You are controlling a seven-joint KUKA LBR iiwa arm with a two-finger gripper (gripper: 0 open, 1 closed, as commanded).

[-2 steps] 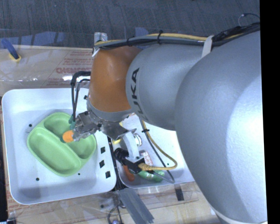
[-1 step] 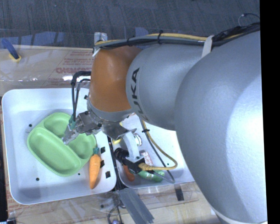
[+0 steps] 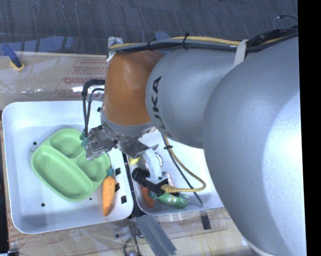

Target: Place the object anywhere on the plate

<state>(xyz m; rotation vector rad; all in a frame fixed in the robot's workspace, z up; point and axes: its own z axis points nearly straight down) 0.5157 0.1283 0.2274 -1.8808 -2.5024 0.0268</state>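
Orange carrot (image 3: pixel 107 195) lies beside plate (image 3: pixel 67 165); arm (image 3: pixel 201 97) hides right bin (image 3: pixel 215 201).

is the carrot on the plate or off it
Off. The carrot lies on the left bin's white floor beside the green plate's right edge, its leafy end near the rim.

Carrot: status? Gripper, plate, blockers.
Gripper low over the plate's right edge; nothing seen in it. Carrot lies in the left bin, just off the plate. Nothing on top of the carrot.
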